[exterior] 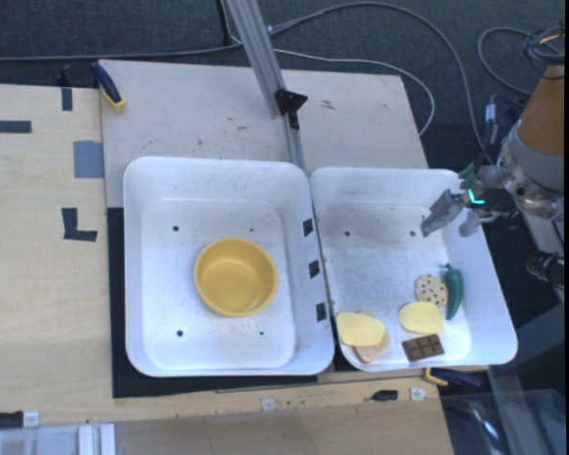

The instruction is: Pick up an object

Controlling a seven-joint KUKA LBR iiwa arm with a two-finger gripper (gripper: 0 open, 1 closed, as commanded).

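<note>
Gripper [452, 218] hangs over the right bin's [379, 207] upper right, its two grey fingers spread apart with nothing between them. The pickable items lie along that bin's lower edge: green pepper [452, 287], speckled round cookie [431, 290], two smooth yellow pieces [360, 328], brown ridged chocolate [423, 348]. A round yellow bowl [234, 276] sits in the left bin [156, 197].

You had one fixed camera, mounted above the bench [38, 254] and tilted down at a slant. It took in both white bins: the left bin [147, 254] sat near frame centre, the right bin [379, 197] just beside it. The view was wide enough to include dark floor beyond the bench's far edge.
</note>
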